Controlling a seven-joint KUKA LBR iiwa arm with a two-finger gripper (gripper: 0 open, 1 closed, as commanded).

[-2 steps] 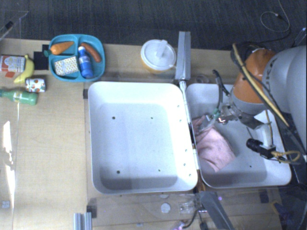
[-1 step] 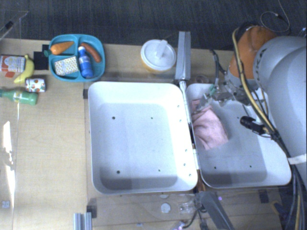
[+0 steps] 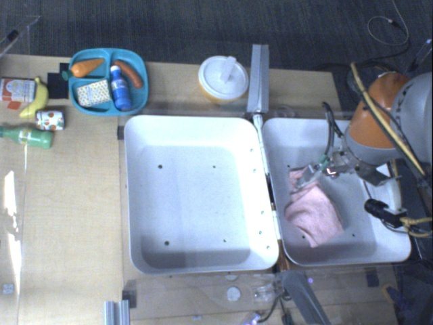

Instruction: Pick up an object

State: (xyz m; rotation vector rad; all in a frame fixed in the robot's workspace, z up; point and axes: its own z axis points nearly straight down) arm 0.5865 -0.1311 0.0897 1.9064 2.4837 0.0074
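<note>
pink cloth [image 3: 312,213], white bins [image 3: 196,131], blue tray [image 3: 139,66]

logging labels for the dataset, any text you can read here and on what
None can be read.
Red and white carton: print is blurred.
Small can: printed pattern, too small to read.
Blue bottle in the tray: label too small.
Green bottle: no legible label.
Pink cloth, bins and lidded cup: no marks seen.

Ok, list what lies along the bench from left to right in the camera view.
Green bottle → blue divided tray → left white bin → pink cloth in the right bin → orange-banded arm.
</note>
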